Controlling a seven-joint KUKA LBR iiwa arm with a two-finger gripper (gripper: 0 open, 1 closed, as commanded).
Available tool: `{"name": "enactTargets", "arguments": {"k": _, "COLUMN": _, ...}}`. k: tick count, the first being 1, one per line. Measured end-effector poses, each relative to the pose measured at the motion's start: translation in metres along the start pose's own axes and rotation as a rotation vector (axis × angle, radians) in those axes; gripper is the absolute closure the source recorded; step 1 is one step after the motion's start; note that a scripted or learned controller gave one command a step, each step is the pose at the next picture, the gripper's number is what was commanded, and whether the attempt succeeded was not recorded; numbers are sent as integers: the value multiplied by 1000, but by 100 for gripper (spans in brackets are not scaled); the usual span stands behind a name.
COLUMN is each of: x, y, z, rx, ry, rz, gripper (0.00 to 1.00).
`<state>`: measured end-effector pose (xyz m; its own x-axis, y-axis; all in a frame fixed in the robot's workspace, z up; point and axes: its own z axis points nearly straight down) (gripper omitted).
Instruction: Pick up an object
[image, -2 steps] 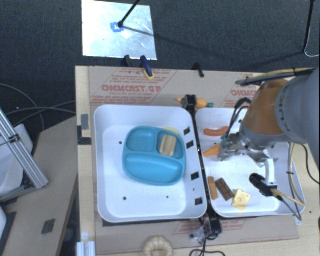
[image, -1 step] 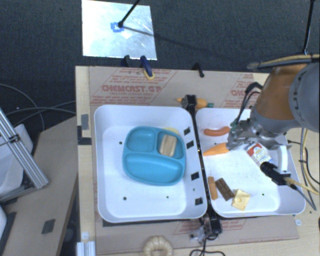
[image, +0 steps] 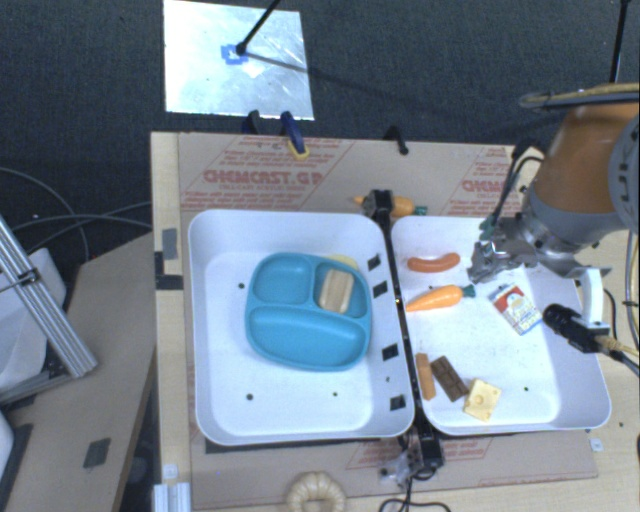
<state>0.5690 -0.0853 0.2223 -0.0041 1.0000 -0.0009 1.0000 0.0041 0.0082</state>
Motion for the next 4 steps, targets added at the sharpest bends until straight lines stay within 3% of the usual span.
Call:
{"name": "enactTargets", "arguments": {"k": 1, "x": 0, "y": 1, "z": -2, "rx": 6, "ry": 1, "rz": 0, "gripper": 100}}
{"name": "enactTargets", "arguments": {"k": 2, "x": 51, "y": 6, "z": -12, "rx": 5, "ry": 3, "rz": -6, "gripper": 100}}
{"name": "enactTargets", "arguments": {"k": 3, "x": 78, "y": 15, "z": -10, "rx": 5, "ry": 2, "rz": -3, "gripper": 100}}
{"name": "enactTargets", "arguments": {"k": 4, "x": 78, "y": 11, "z": -11, "rx": 7, "ry": 2, "rz": -1, "gripper": 100}}
